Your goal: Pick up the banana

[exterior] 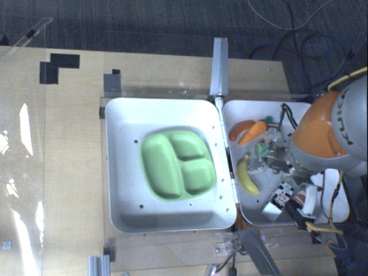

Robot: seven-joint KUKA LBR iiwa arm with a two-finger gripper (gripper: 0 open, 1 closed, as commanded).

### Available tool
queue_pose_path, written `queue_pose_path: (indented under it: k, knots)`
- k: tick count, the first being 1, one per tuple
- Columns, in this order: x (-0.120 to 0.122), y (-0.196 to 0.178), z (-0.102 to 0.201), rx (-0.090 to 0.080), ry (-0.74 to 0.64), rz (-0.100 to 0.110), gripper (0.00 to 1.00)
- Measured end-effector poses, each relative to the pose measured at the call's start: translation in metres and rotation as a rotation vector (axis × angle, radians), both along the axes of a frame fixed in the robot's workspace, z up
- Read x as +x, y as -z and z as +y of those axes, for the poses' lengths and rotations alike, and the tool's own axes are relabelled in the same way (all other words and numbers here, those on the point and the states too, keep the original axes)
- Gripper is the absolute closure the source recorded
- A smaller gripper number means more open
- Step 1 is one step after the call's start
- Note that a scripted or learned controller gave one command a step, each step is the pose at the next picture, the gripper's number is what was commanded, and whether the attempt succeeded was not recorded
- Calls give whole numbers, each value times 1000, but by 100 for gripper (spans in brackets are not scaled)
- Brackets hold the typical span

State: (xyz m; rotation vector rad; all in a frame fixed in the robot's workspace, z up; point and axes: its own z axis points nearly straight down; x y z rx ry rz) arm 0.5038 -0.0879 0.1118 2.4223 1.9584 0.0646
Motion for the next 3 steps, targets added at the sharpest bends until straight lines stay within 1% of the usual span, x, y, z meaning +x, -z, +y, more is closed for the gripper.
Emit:
queue_pose_path:
  k: [1,2,3]
  knots:
    - [10,20,-4,-4,238,25,0]
    - [4,23,-4,14,618,35,0]
    - [7,11,-3,14,607,29,100]
